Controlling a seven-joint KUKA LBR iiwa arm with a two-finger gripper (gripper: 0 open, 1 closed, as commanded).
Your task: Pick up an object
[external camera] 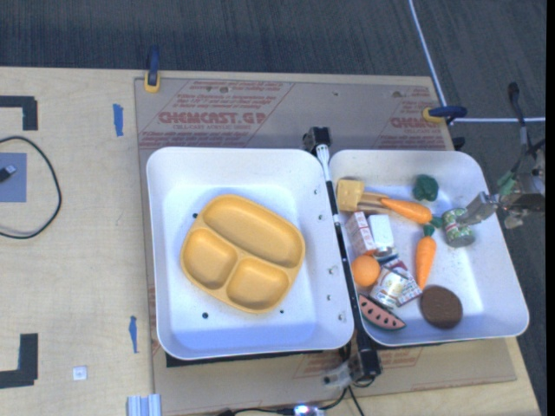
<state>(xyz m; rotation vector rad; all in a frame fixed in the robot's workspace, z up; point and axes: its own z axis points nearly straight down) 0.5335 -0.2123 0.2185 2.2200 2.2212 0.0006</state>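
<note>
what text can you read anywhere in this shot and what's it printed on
"CHEMCAST GP", red print on the brown board behind the left bin; smaller lines around it are too blurred to read.
Same red print, cut off, by the blue clamp.
Labels on the small packets in the right bin: unreadable.

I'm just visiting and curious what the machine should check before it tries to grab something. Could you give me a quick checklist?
1. Objects available in the right bin: ok; two carrots, an orange, a watermelon slice and a brown round piece lie there.
2. Gripper above that bin: ok, near its right wall.
3. Gripper carrying nothing: cannot tell; a small green-grey thing sits right at it.
4. Target free of neighbours: not ok in the crowded middle; the brown round piece lies more apart.
5. Yellow divided tray in the left bin: ok, out of the way.
</note>
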